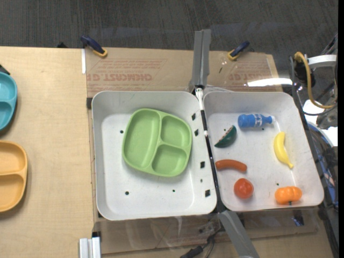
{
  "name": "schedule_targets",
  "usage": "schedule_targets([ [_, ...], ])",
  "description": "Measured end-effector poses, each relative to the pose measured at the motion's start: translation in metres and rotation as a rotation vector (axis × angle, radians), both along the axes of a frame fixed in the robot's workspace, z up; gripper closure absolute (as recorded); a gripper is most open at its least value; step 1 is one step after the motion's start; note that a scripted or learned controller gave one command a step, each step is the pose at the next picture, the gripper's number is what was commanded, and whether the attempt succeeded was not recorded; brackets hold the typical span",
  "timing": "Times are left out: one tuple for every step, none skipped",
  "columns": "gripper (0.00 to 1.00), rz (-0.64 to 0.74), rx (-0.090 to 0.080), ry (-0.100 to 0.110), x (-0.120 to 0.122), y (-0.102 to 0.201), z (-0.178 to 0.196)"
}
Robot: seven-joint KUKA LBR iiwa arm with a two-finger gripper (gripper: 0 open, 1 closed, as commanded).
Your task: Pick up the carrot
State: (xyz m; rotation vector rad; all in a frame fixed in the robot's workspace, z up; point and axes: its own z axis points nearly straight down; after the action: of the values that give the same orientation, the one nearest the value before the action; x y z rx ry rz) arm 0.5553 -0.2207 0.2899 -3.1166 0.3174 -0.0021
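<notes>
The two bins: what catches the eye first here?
The big green plate in the left bin stands out first. Then the right bin's bright scatter: blue bottle, banana, carrot, tomato and orange pumpkin.

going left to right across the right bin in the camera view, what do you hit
watermelon slice → sausage → tomato → blue bottle → banana → orange pumpkin
</notes>
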Motion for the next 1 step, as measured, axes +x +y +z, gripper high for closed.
schedule_targets([
  [1.0,-0.026,0.005,-0.008,-0.0435,-0.0022,0.098],
])
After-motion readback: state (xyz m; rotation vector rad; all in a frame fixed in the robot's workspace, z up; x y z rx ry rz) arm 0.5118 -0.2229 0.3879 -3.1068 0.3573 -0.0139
